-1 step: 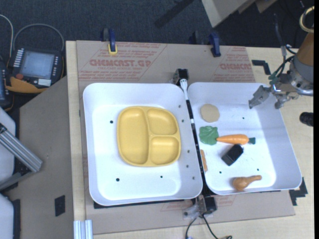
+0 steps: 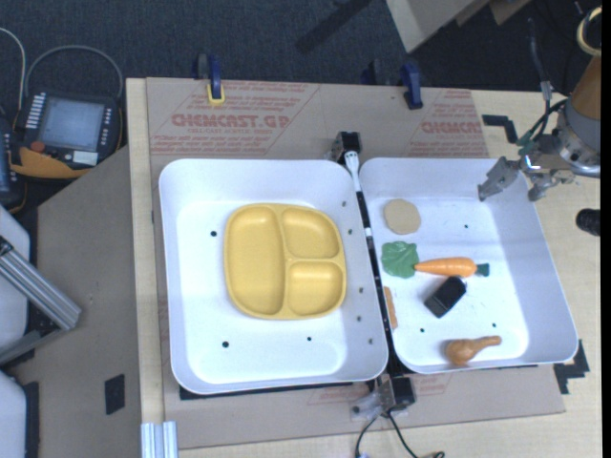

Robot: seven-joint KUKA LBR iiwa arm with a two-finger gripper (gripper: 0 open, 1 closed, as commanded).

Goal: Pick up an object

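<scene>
carrot (image 2: 445, 267) in right bin (image 2: 535, 256), well apart from tool (image 2: 516, 181) near far rim.

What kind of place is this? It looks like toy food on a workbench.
Probably a robotics lab test bench: a robot hand hangs over white bins clamped to a board, with a control pendant lying beside.

"CHEMCAST GP" is printed in red on the brown protective sheet (image 2: 258, 113) behind the left bin; smaller lines beneath cannot be read. The same mark, apparently repeated, is cut off behind the right bin (image 2: 535, 246).
</scene>
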